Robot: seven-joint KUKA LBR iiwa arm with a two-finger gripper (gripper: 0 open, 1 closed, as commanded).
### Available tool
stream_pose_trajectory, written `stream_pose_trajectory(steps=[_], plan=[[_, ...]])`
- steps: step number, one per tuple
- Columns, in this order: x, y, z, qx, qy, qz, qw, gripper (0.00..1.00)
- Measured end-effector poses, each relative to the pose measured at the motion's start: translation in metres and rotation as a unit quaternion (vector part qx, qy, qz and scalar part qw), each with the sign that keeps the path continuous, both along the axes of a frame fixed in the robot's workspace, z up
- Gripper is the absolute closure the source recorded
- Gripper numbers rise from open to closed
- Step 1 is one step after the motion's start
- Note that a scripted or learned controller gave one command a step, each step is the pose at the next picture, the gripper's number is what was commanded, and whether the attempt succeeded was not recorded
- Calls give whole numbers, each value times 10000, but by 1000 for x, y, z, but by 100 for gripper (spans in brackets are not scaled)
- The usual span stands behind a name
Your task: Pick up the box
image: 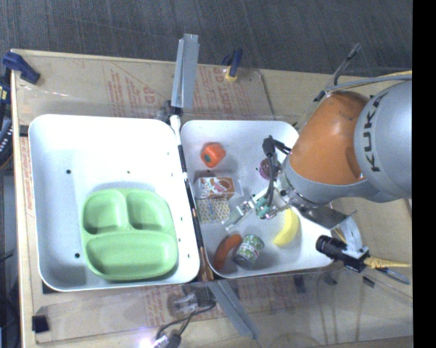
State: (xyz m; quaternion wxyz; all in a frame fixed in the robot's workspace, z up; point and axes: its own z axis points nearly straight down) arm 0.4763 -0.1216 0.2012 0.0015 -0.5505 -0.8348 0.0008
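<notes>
The right bin point(203, 263) is the landmark here. At its near edge a small can point(249, 251) lies tilted, just beside a red-brown oval item point(227, 246) whose kind is hard to make out. A yellow banana point(287, 228) sits right of the can, its upper end partly covered by the arm. The arm's point(348, 147) grey and orange bulk hides the bin's right wall and far right corner. It leans in over the right side of that bin, wrist pointed left and down, so the end effector point(255, 207) hangs over the bin's middle; its thin fingers are small and cluttered, and whether they are spread or pressed together cannot be told. Just left of it sits the box point(215, 187), red and white, with a patterned packet point(213, 210) touching its near side. Farther back lies an orange-red cup point(213, 154). In the left bin point(94, 140), beyond the shared wall, rests a green divided tray point(129, 234). Both bins stand on the brown surface point(94, 82).
</notes>
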Motion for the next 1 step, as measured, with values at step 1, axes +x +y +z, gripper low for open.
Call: stream_pose_trajectory(steps=[1], plan=[[54,-4,-105,3,-39,-1346,9909,0]])
